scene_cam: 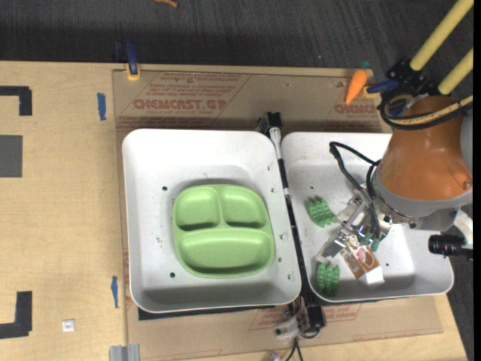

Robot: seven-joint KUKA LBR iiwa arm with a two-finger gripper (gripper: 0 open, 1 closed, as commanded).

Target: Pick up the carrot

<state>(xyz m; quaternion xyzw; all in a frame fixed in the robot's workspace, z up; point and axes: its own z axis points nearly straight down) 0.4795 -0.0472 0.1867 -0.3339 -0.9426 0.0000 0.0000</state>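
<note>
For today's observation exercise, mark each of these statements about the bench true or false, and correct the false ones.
1. The green divided plate lies in the left bin. True.
2. The carrot lies inside the right bin. False: it rests on the cardboard beyond the bins, near the far corner of the right bin.
3. Two green ridged pieces lie in the right bin. True.
4. The gripper hangs over the left bin. False: it is over the right bin.
5. The plate has five compartments. False: it has three.
</note>
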